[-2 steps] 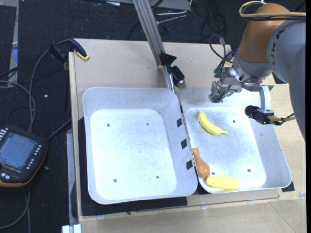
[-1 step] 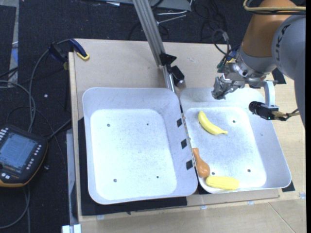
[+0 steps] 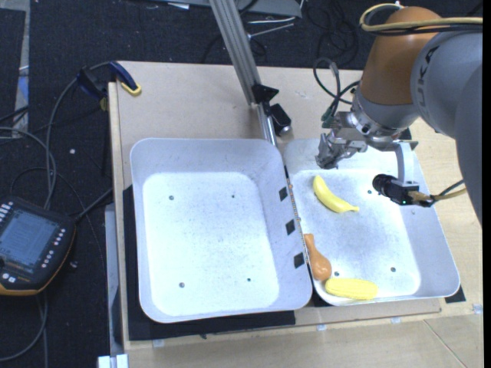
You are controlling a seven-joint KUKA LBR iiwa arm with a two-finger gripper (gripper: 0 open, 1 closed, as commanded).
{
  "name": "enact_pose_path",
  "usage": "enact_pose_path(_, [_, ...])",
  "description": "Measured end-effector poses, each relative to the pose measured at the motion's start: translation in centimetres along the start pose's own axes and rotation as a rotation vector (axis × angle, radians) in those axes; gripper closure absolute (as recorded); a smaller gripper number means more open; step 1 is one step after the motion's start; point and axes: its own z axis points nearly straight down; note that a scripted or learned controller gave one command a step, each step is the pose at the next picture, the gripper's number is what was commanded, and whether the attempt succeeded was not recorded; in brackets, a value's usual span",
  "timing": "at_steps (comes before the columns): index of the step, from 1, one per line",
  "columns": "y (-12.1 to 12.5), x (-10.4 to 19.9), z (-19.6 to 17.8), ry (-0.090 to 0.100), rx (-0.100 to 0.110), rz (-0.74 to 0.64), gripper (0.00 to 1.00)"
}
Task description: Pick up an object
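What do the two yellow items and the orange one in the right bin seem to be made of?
The banana and the yellow piece look like smooth moulded plastic toy food, with even colour and a slight sheen. The orange piece also looks like glossy plastic, with a bright highlight. Rubber or foam can't be excluded. The right bin looks like matte white plastic.
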Motion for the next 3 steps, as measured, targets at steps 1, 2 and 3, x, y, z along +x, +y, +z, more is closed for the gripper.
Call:
enact_pose_path(1, [-2.0, 5.3, -1.5, 0.000, -0.002, -0.002, 1.00])
enact_pose_path(2, [-4.4, 9.6, -2.6, 0.000, -0.001, -0.001, 1.00])
enact_pose_path(3, [-5.5, 14.0, -2.1, 0.000, 0.000, -0.001, 1.00])
